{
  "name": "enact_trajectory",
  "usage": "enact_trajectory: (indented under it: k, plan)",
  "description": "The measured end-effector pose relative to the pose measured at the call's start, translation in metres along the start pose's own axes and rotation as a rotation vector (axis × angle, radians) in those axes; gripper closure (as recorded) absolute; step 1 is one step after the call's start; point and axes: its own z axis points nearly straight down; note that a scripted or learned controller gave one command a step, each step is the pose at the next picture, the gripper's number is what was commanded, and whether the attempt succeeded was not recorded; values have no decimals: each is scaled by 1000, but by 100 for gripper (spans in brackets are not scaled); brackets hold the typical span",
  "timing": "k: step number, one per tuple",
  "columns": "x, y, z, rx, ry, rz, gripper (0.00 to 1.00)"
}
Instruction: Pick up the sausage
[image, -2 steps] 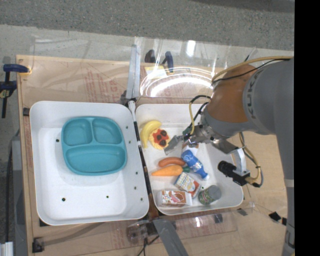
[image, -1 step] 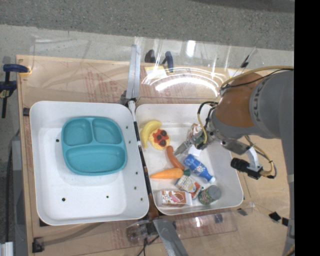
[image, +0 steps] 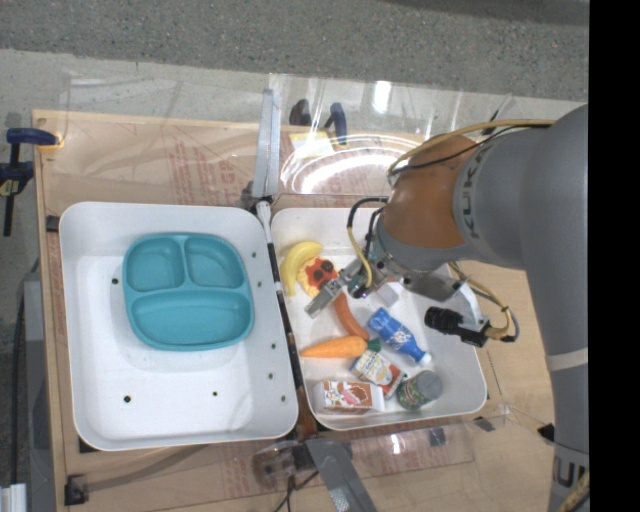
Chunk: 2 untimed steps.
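The sausage (image: 350, 318), a reddish-brown link, lies at a slant in the middle of the right bin (image: 462, 350). My gripper (image: 327, 296) reaches in from the right and sits low over the sausage's upper left end, touching or nearly touching it. The grey arm and its orange band (image: 430, 205) hide the bin's upper right part. I cannot make out whether the sausage is between the gripper's tips.
Around the sausage lie a banana (image: 301, 262), a small red toy (image: 320, 271), a carrot (image: 335, 348), a blue bottle (image: 398, 336), a small packet (image: 377, 367), a carton (image: 350, 395) and a can (image: 424, 389). The left bin (image: 90, 400) holds a teal divided plate (image: 187, 290).
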Motion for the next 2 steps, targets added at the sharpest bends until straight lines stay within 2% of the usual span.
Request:
enact_trajectory:
  k: [1, 2]
  plan:
    - [-19, 15, 27, 0, 0, 186, 0]
    - [-21, 14, 15, 0, -2, 184, 100]
